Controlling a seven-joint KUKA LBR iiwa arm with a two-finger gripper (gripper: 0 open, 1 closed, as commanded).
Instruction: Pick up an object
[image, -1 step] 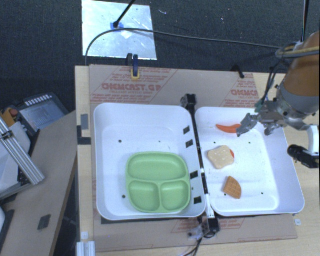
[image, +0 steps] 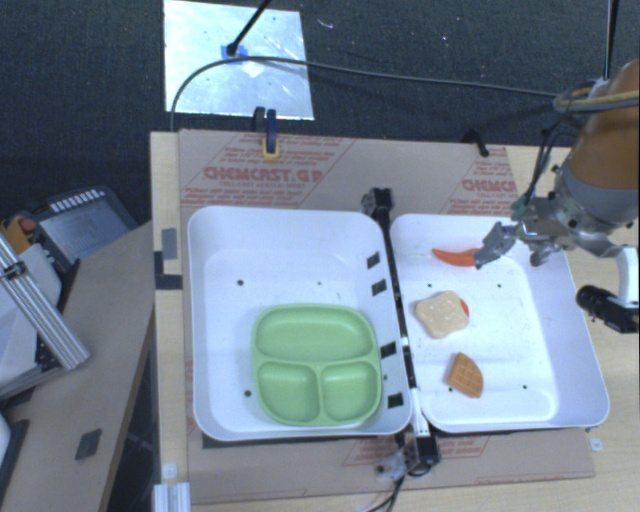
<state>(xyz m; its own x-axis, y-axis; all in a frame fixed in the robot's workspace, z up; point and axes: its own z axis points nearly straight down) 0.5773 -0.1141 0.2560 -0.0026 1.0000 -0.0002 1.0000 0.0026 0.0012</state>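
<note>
In the right bin (image: 560, 400) lie three things. An orange-red pepper-like piece (image: 453, 257) rests near the far left, a pale bread slice (image: 441, 313) with a red bit at its right edge in the middle, and a brown waffle piece (image: 464, 375) nearer the front. My gripper (image: 517, 247) hangs over the bin's far right part, just right of the orange piece. It is open, with one fingertip (image: 492, 249) close to the orange piece's right end and nothing between the fingers.
The left bin (image: 215, 300) holds a green divided plate (image: 317, 362). A black divider (image: 393, 300) with clips runs between the bins. Cables cross the back of the bench, and a clamp (image: 268, 130) stands at the far edge.
</note>
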